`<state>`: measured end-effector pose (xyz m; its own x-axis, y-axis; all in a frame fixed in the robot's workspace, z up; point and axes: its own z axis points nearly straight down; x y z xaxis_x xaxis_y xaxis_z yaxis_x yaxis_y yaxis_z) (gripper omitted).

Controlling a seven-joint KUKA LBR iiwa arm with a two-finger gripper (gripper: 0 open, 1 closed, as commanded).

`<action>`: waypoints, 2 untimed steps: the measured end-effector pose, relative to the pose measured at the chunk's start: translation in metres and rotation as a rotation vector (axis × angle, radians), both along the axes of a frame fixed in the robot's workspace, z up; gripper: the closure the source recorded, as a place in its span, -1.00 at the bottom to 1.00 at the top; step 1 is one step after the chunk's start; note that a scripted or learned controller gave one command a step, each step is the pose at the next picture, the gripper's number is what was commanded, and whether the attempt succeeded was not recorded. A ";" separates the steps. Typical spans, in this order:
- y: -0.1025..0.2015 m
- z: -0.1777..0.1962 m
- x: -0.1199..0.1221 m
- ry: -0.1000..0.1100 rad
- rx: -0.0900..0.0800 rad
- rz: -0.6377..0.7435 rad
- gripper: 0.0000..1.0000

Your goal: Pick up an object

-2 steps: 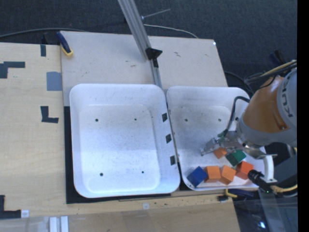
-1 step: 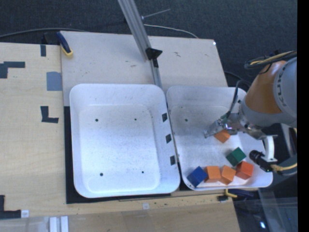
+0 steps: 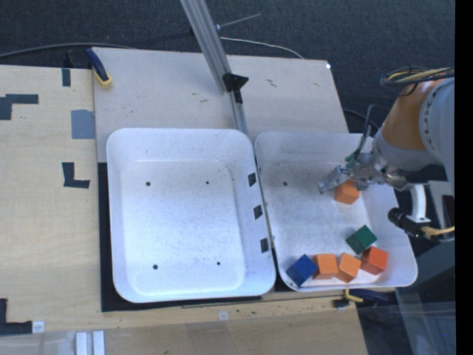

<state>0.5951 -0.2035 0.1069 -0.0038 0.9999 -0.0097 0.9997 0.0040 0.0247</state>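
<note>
In the right bin (image 3: pixel 295 161) my gripper (image 3: pixel 341 180) hangs over the upper right part, reaching in from the right. An orange block (image 3: pixel 346 194) sits directly under its tip, touching or nearly touching it; whether it is gripped is hidden from this angle. Near the bin's front edge lie a green block (image 3: pixel 361 239), a blue block (image 3: pixel 301 269), two orange blocks (image 3: pixel 326 264) (image 3: pixel 347 266) and a red-orange block (image 3: pixel 375 259).
The left bin (image 3: pixel 118 198) lies beside the right one. A slanted metal rail (image 3: pixel 211 43) runs from the top down to the gap between the bins. A yellow-and-blue clamp (image 3: pixel 99 68) lies at the bench's back left.
</note>
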 end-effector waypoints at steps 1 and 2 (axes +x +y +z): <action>0.001 0.000 -0.001 -0.002 -0.002 0.000 -1.00; 0.005 0.000 0.006 0.002 -0.007 -0.004 -1.00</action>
